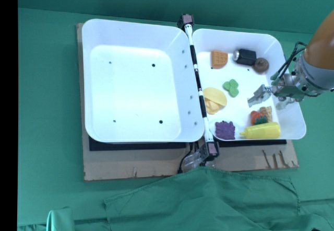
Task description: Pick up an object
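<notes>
left bin [138, 31]: white, shallow, left of the divider; only small dark dots on its floor.
cardboard [104, 168]: brown sheet under both bins, edge showing below the left bin, on the green desk [47, 94].
green cloth [209, 198]: bunched, below the divider's near end.
divider [196, 81]: black and white strip where the two bins meet; landmark for the rest.
right bin [292, 130]: white, touching the divider on its right side; all objects are in here.
yellow shell piece [214, 99]: just right of the divider, mid length.
purple cluster [225, 129]: right of the divider's near end, below the yellow shell piece.
orange waffle [219, 59]: right of the divider's far part, near the bin's back.
green leaf piece [231, 87]: further right of the divider, between waffle and shell piece.
black cylinder [245, 56]: right of the waffle, touching or just beside the brown donut [260, 65].
yellow bottle [262, 130]: lying flat along the near wall, well right of the divider.
red and green piece [258, 117]: just above the yellow bottle.
tool [258, 95]: well right of the divider, over the right bin, above the red and green piece; fingers spread, nothing between them.
arm [313, 68]: grey with orange band, entering at the bin's right wall.
</notes>
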